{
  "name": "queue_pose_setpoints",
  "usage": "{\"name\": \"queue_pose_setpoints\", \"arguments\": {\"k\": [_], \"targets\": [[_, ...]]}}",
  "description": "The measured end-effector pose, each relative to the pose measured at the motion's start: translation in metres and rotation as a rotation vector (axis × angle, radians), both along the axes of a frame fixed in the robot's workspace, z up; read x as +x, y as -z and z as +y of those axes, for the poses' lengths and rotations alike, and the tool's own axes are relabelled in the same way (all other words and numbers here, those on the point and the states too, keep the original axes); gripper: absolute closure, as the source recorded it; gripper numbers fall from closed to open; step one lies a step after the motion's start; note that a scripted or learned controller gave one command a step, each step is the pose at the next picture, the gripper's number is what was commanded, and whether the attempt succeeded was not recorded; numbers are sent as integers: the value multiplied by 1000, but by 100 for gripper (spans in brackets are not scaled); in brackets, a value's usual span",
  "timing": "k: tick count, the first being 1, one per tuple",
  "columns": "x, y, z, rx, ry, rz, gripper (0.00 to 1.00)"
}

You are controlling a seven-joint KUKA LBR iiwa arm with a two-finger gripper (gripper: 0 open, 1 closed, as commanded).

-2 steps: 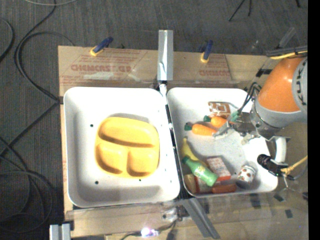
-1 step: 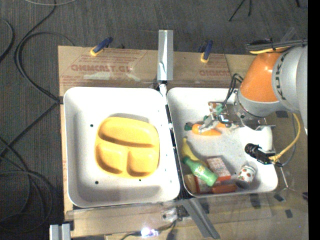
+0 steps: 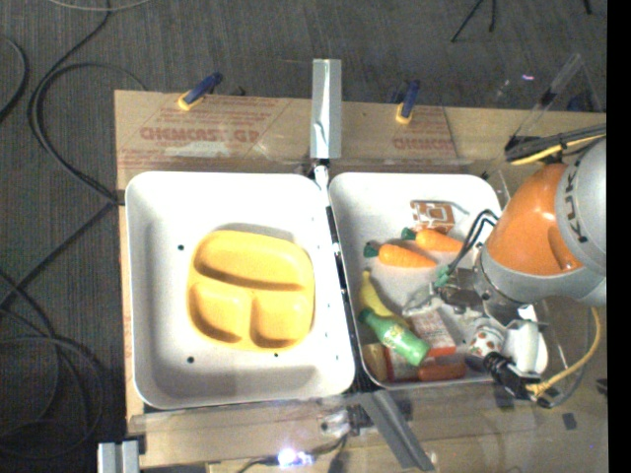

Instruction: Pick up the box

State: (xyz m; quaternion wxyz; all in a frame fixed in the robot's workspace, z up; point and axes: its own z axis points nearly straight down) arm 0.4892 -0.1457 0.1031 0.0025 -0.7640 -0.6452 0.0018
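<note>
While we read across from nine o'clock, we meet the left bin (image 3: 148,294), which holds a yellow divided plate (image 3: 252,289) at its centre. Past the divider sits the right bin (image 3: 394,190), crowded with toy food: a banana (image 3: 370,299) and a green bottle (image 3: 396,336) at its seven o'clock, two carrots (image 3: 414,249) near the middle. We see the box (image 3: 434,213), small and brown-and-white, at the bin's twelve o'clock. At three o'clock the arm (image 3: 537,239) lowers its claw (image 3: 455,292) among the items; we cannot tell its state.
</note>
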Motion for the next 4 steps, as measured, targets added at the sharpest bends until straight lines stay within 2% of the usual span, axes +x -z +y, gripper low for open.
{"name": "queue_pose_setpoints", "arguments": {"k": [1,2,3,4], "targets": [[9,-7,24,1,-238,-3,0],[10,-38,-7,-1,-4,-2,0],[-3,14,23,-7,-39,-16,0],[-2,6,24,-5,-40,-18,100]]}}
